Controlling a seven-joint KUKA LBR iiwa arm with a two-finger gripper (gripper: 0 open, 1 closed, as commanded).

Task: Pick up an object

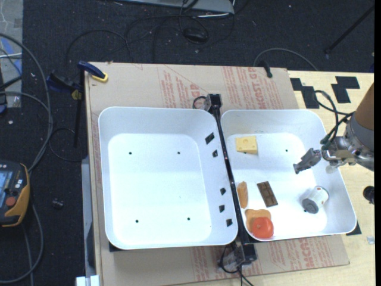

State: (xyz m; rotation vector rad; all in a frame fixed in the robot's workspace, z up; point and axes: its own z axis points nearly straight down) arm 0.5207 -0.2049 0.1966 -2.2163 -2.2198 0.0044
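Two shallow white bins sat side by side on a cardboard-covered surface [178, 79]. The left bin [113, 124] had only small dark marks on its floor. The right bin [339, 213] held five things. A yellow cheese wedge [247, 145] lay near its far edge, toward the divider. An orange oblong piece [242, 193] lay against the divider wall, and a brown rectangular bar [266, 193] lay just beside it. A red tomato [261, 226] sat on an orange piece in the near corner by the divider. A small white and grey cylinder [313, 199] lay on its side near the bin's right edge.

The arm reached in over the right edge. Its end effector [308, 160] hung above the bin floor, apart from every object, with nothing between its fingers; whether they were open or closed could not be told.
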